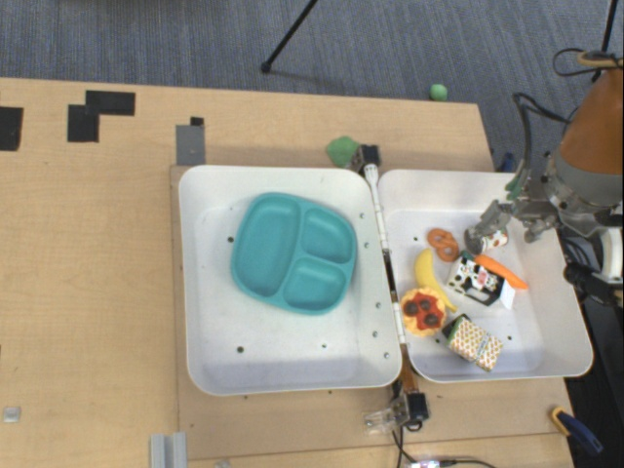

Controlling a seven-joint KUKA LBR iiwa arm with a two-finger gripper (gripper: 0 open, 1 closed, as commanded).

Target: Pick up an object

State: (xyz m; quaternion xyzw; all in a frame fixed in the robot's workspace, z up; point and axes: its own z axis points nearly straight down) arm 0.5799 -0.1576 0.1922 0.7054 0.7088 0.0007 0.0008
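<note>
The arm's upper part is cut off at the right edge, and its grey end effector (490,230) hangs over the right bin (556,354); whether it is spread or closed I cannot tell. Beneath lie a smooth yellow banana (424,268), an orange carrot (504,272), a black-and-white box (475,280) and a patterned carton (475,342), while a teal divided plate (292,252) rests in the left bin (210,359).

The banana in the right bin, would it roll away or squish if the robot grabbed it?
The banana is curved, so it would probably rock or spin rather than roll far. It looks like a smooth, shiny toy, so it may slip and likely stays stiff. The flower-shaped toy touches its lower end, so a push would probably nudge that too.
</note>
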